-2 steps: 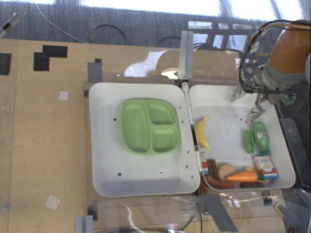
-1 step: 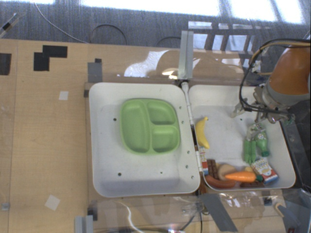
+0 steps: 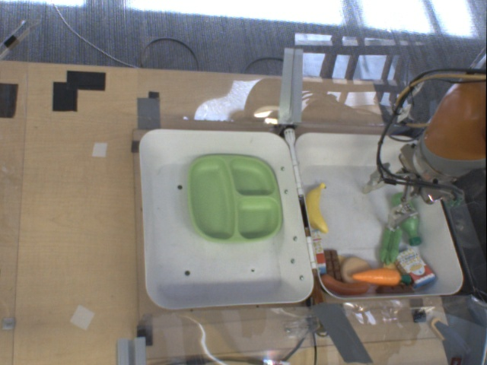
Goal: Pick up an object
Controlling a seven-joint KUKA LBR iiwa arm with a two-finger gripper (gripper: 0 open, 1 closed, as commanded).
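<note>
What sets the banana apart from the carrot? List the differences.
The banana is yellow and curved; the carrot is orange and straight. The banana lies alone along the right bin's left wall, running near to far; the carrot lies crosswise in the crowded near corner, on other items. Both are elongated toy foods in the same bin.

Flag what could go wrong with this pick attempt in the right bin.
1. The pincer hangs over a green item lying against a small carton and carrot; it may nudge or grab a neighbour.
2. These toys crowd the right bin near its front wall, so the pincer could strike the wall.
</note>
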